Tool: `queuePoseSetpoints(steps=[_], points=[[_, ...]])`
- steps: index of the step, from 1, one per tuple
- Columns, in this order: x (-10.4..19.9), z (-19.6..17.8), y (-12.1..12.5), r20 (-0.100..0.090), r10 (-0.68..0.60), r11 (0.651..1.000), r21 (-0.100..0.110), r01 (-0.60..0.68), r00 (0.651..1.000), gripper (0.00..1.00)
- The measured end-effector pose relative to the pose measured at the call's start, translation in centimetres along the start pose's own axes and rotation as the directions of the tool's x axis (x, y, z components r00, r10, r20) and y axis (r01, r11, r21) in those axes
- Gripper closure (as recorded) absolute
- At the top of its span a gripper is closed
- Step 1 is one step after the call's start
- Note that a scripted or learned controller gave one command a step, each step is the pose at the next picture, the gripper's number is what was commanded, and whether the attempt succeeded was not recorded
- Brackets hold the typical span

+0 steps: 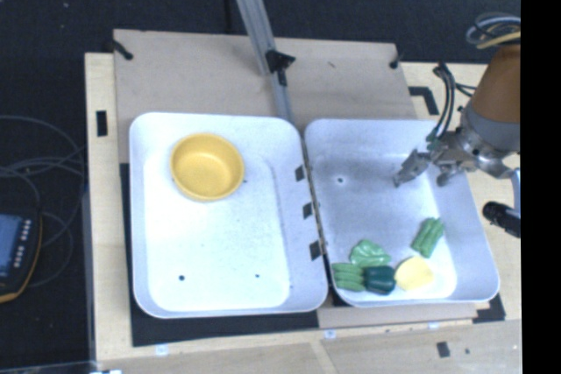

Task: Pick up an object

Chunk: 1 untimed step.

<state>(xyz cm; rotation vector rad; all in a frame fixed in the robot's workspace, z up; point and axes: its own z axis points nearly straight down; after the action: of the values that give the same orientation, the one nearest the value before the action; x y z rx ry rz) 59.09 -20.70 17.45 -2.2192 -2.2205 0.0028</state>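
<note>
My gripper (425,173) hangs over the upper right part of the right bin (351,144), open, with nothing between its fingers. Below it, near the bin's front, lie a ribbed green piece (428,236), a light green piece (368,254), a darker green piece (349,276), a dark teal block (379,279) and a yellow lump (414,274). The ribbed green piece is the closest to the gripper, a short way in front of it. A yellow bowl (207,166) sits upright in the far left part of the left bin (219,276).
A grey metal pole (250,4) slants down from the top to the back of the divide between the bins. The arm's orange band (500,88) stands at the right edge. Cables and a pendant (17,245) lie off the bench at left.
</note>
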Motion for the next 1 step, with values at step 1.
queuePoseSetpoints(steps=[1], points=[[-0.67, 4.56, 0.39, 0.000, 0.001, 1.000, 0.000, -0.001, 1.000, 0.00]])
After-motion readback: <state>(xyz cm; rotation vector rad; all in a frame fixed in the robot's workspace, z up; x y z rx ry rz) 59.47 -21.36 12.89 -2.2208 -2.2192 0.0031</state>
